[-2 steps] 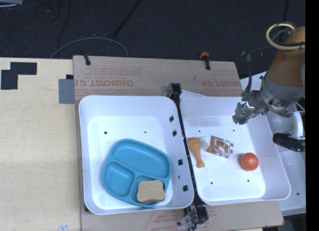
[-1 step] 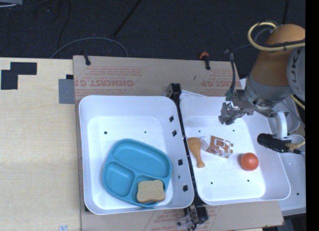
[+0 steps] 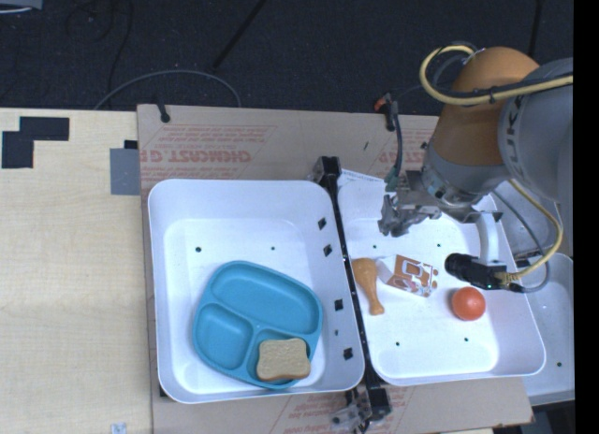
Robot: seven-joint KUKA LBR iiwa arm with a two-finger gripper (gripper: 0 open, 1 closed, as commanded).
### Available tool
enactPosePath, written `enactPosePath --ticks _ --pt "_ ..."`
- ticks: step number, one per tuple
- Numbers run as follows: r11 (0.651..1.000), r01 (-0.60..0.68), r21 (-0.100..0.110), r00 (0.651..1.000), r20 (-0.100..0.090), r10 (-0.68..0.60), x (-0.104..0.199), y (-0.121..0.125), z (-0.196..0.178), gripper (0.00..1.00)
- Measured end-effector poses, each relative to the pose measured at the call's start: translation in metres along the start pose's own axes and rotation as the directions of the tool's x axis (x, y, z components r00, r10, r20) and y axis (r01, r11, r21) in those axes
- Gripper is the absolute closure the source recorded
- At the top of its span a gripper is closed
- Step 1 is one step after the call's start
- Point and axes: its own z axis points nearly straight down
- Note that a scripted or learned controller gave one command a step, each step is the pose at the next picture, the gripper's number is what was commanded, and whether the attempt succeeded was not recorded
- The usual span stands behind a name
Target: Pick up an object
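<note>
1. The grey arm [image 3: 487, 133] is reaching in from the right, and its gripper [image 3: 401, 217] is hanging over the upper-left part of the right bin [image 3: 440, 348], close to the divider between the two bins.
2. I honestly can't tell whether the gripper is spread or pinched together; it's just reading as a dark lump from this angle.
3. Pickable stuff in the right bin: an orange-brown toy drumstick [image 3: 368, 284] is lying near the bin's left wall, below the gripper in the picture.
4. A small orange-and-white packet [image 3: 413, 275] is sitting just beside the drumstick, to its right.
5. A red ball-like thing [image 3: 468, 304], maybe a tomato, is resting further right, apart from the packet.
6. The left bin [image 3: 234, 208] is holding a blue divided plate [image 3: 245, 315], and a slice of toast [image 3: 283, 359] is lying in the plate's lower-right compartment.
7. Both bins are sitting on a cardboard sheet [image 3: 234, 142] on the pale wooden counter [image 3: 65, 264].
</note>
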Motion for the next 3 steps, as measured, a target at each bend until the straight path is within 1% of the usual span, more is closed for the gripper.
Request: enactPosePath --ticks 1,3 --pt "1.0 0.0 0.0 1.0 0.0 0.0 0.053 0.001 0.005 1.0" --pt "1.0 0.0 -0.002 1.0 0.001 0.0 0.14 0.027 0.001 1.0"
